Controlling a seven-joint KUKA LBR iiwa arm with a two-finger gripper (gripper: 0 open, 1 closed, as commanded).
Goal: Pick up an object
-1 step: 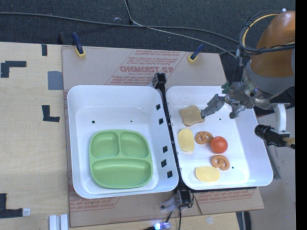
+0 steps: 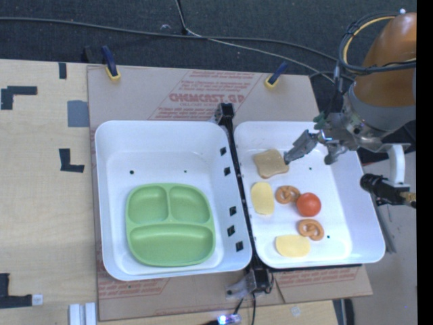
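In the camera view, the pincer [image 2: 316,149] hangs over the far part of the right bin [image 2: 352,181], its two fingers spread fairly wide with nothing between them; the left finger's tip sits just beside, perhaps touching, the right edge of the toast slice [image 2: 270,162], though the slanted view does not settle whether it makes contact. The likeliest target is that slice, lying flat in the far-left part of the right bin near the divider [image 2: 233,181]. The risk, as I judge it, is that a flat, thin piece offers little for the fingers to close on: they may slide over it, push it against the bin wall, or clamp on air. Nearer in the same bin lie a yellow piece [image 2: 262,198], a pretzel [image 2: 287,194], a tomato [image 2: 309,204], a second pretzel [image 2: 311,229] and another yellow piece [image 2: 293,246], packed closely enough that a drifting approach could knock a neighbour. The left bin [image 2: 108,154] holds a green divided plate [image 2: 170,223], well apart from the action.
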